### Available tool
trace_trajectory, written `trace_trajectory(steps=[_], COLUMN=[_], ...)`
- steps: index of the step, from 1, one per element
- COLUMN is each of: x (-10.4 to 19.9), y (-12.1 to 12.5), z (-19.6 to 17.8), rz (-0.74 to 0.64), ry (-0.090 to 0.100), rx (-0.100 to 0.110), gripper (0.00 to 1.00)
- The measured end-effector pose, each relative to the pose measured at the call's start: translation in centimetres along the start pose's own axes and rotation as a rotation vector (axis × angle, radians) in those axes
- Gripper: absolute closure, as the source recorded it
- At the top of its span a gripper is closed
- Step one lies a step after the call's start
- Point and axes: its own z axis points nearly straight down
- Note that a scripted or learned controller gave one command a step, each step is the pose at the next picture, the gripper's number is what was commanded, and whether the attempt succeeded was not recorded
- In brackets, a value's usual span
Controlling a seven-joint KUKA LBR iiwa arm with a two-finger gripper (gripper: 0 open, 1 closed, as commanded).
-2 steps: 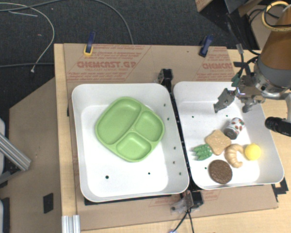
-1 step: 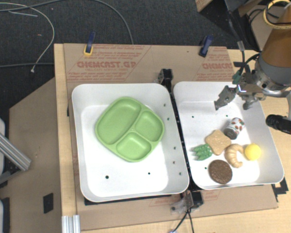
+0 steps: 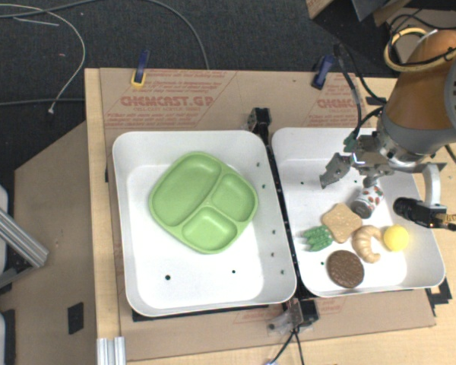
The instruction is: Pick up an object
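The claw (image 3: pixel 353 179) hangs open with nothing between its fingers, just above the cracker (image 3: pixel 341 220) in the right bin (image 3: pixel 304 158), where a croissant (image 3: pixel 367 243), lemon (image 3: pixel 396 238) and cookie (image 3: pixel 344 268) lie near that cracker.

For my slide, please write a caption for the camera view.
Gripper open above toy foods in right bin; green divided plate in left bin.

A robotics lab: white bins (image 3: pixel 129 226) on a cardboard-covered bench (image 3: pixel 99 204), loose cables (image 3: pixel 68 21) upper left, aluminium framing (image 3: pixel 11 234) at left.
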Motion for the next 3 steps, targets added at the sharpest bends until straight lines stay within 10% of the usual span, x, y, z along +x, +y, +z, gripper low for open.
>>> trace_trajectory(steps=[2, 3], x=[0.5, 0.4], y=[-0.7, -0.5], z=[10.2, 8.7], rz=[0.0, 0.002], ry=[-0.001, -0.003], rx=[-0.004, -0.011], gripper=[0.0, 1.0])
